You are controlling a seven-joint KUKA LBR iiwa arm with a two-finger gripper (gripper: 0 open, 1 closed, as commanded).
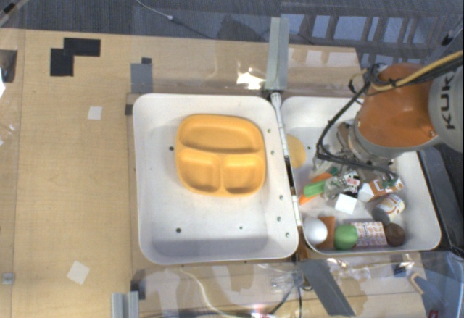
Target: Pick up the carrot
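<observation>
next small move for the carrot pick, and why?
Probably a small shift toward the left bin, then down. The carrot lies by the right bin's left wall, orange with a green end, apart from the wrist. The arm hangs over the clutter to the carrot's right, so the pincer likely isn't centred on it yet.

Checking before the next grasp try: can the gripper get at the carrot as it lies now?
Probably yes. The gripper hangs low in the right bin, just right of the carrot, whose orange top lies uncovered. The white block crowds its near end, so a clean grasp is uncertain.
</observation>
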